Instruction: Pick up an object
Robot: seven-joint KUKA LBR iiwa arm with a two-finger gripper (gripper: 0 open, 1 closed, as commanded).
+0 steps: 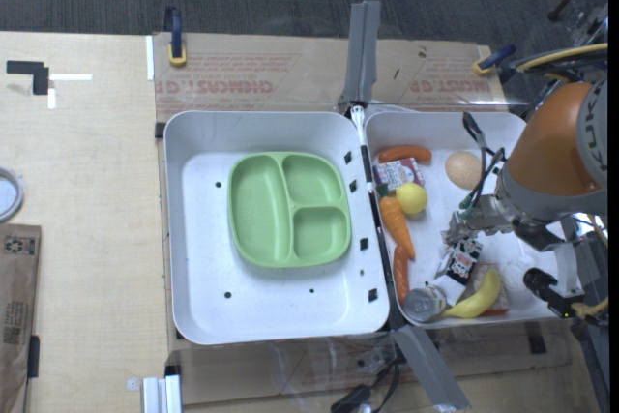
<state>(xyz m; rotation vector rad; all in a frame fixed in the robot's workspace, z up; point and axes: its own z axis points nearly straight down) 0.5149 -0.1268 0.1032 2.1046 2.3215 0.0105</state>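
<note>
Right bin (503, 124), near edge: a banana (477, 298) lies just below the gripper (462, 237), beside a round metal can (422, 304) to the gripper's lower left. A small black-and-white packet (463, 261) sits directly under the gripper, touching or nearly so; whether it is gripped cannot be told, nor how the tool stands, apart or together. Left of the gripper, a carrot (397, 224) runs along the bin's inner wall, a yellow lemon (411, 197) above it. Farther up-left: a red-and-white wrapper (395, 173), then a sausage (404, 153). An egg (463, 169) rests just above the gripper. Well left, the other bin (193, 208) holds a green divided plate (289, 208).
</note>
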